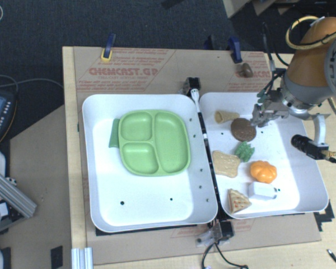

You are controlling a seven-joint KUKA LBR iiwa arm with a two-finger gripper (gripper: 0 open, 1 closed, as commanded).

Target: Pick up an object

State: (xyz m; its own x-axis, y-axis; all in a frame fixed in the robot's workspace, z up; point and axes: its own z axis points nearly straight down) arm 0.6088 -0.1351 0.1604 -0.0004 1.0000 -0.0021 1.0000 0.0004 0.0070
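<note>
The right bin (302, 198) holds several toy foods: a tan cone-like piece (226, 116), a brown round cookie (243, 130), a small green piece (245, 151), a tan flat cracker (225, 164), an orange fruit (263, 171), a white block (263, 191) and a sandwich wedge (238, 200). My gripper (261, 118) hangs low over the bin's upper part, just right of the brown cookie and close to its edge. Nothing shows between its fingers.
The left bin (101, 195) bears a green divided plate (154, 142). A black divider with a clamp (194, 86) runs between the bins. A black part of the arm (309, 145) juts over the right bin's right side. Cables lie at the back right.
</note>
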